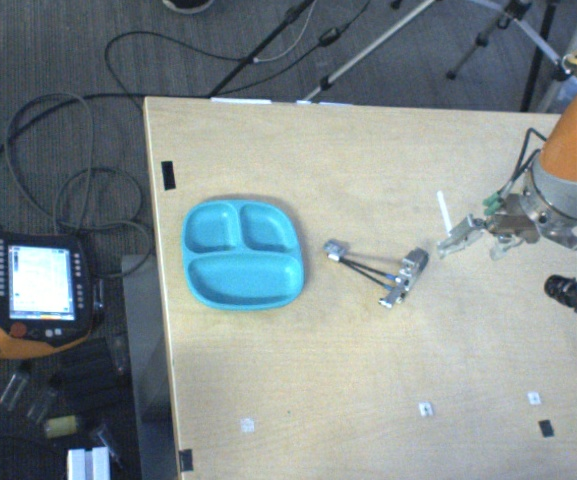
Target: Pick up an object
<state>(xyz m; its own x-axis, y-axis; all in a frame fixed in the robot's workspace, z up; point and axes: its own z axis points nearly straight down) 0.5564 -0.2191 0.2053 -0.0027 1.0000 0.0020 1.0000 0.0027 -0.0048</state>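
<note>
A silver metal utensil [378, 268] with two thin rods lies flat on the pale wooden table top, near the middle. A blue divided plate [243, 253] sits to its left with nothing in its compartments. My gripper [474, 246] hangs low over the table at the right, just right of the utensil's thicker end and apart from it. Its two silver fingers [458, 238] point left, spread, with nothing between them. A short white stick [443, 208] lies just above the fingers.
The table's left edge [158, 288] drops to a floor with cables and a teach pendant [38, 283]. Small black and white markers [425, 408] dot the table's front part. Tripod legs [488, 28] stand beyond the far edge.
</note>
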